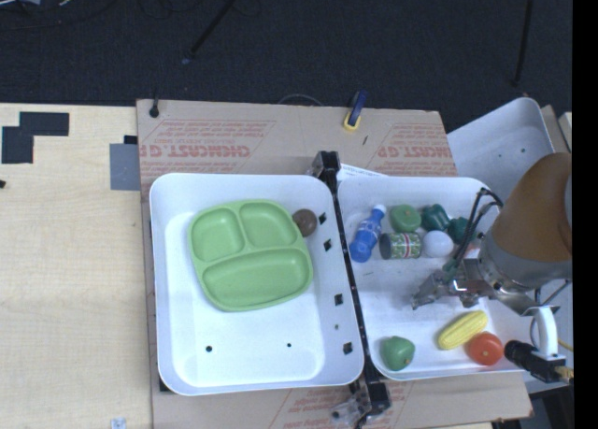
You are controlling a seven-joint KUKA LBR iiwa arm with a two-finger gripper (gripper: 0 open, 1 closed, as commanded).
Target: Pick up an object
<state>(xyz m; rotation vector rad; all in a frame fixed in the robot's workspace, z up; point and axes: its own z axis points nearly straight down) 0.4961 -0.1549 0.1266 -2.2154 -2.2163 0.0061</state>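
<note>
Seemingly the gripper (432,293) is hanging low over the bare middle of the right bin (422,368), its dark tips reaching toward the view's left, and whether it is spread or pressed together I cannot tell from the camera view. Nothing is showing between its tips. The nearest candidates are lying just beside it: a yellow corn cob (462,329), an orange-red ball (484,350) and a green pepper (398,352) along the near edge, with a blue bottle (366,235) and a small can (403,246) farther back. The corn is probably a light, stiff plastic toy with a ribbed skin; I would be gripping it across its narrow middle, since the rounder pieces are looking likelier to roll or slip. A green divided plate (250,254) is sitting in the left bin (177,343).
</note>
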